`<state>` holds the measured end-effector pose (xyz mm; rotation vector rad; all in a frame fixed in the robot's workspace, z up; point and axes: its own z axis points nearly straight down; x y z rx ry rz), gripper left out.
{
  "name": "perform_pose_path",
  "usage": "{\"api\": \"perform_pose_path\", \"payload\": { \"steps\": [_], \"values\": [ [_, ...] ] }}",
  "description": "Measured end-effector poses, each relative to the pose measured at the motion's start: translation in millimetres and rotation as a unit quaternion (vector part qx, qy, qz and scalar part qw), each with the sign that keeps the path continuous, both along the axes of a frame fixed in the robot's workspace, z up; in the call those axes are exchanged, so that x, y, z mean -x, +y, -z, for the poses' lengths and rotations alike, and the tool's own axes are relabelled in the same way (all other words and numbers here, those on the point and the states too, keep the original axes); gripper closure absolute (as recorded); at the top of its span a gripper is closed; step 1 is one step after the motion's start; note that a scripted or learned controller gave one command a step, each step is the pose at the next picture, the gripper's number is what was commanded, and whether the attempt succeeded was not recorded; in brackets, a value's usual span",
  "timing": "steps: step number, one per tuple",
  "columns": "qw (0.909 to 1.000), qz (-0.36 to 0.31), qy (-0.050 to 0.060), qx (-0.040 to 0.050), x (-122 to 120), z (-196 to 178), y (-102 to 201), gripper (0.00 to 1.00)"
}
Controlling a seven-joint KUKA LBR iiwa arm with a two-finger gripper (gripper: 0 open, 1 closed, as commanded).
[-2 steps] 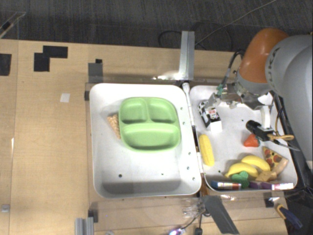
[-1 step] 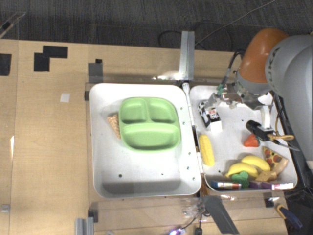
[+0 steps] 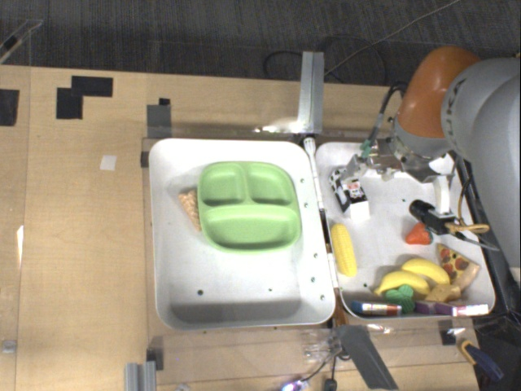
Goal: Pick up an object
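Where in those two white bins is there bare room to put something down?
Left bin: bare floor in front of the green divided plate. Right bin: a bare patch between the yellow corn cob and the orange piece. Crowded along its near edge, around the bananas.

light wood bench top [image 3: 73, 243], dark grey carpet [image 3: 203, 15] behind it, black cable [image 3: 383, 35] trailing across carpet, black square markers [image 3: 81, 94] on bench, even overhead lighting

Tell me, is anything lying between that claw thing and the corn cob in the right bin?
Nothing visible blocks it. The end effector hangs over the upper left part of the right bin, and the corn cob lies just below it in the view against the bin's left wall, with bare white floor between them.
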<state>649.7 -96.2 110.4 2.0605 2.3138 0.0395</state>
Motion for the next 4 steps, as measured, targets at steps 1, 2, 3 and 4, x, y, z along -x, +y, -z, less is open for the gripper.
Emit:
{"api": "perform_pose_path", "payload": {
  "steps": [1,2,3,4],
  "values": [
    [1.0,-0.003,0.004,-0.0017,-8,0,3,0.0],
    [0.9986,0.049,0.02,-0.006,-21,-77,57,0.0],
    [0.9993,0.032,0.02,-0.0057,-21,-1,16,0.0],
    [0.9855,-0.168,0.021,0.0001,-21,-77,16,0.0]
  ]
}}
